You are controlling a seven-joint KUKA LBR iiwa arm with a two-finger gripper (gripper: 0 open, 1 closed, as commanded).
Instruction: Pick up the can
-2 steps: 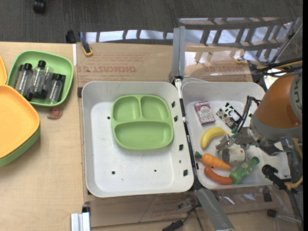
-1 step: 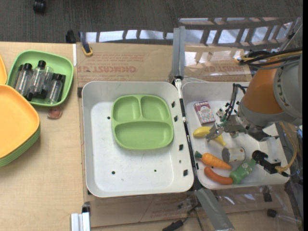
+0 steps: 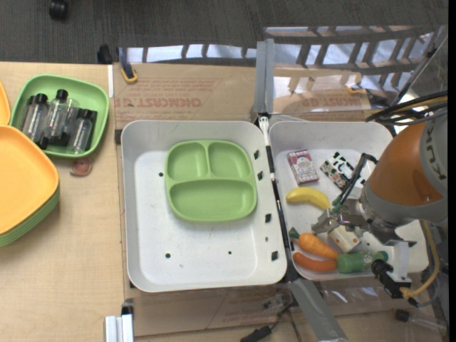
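Gripper (image 3: 335, 223) low in right bin (image 3: 313, 135), crowded near front edge.

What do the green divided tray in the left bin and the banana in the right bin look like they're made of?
The green divided tray looks like moulded plastic: one even pale green, smooth, with rounded compartment walls and a soft sheen. The banana seems to be a plastic toy rather than real fruit: uniform bright yellow, no spots or bruising, slightly glossy, though that is hard to confirm from this distance.

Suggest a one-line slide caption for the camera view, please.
The arm's pincer low in the right bin among banana, carrot and other items; green divided plate in the left bin.
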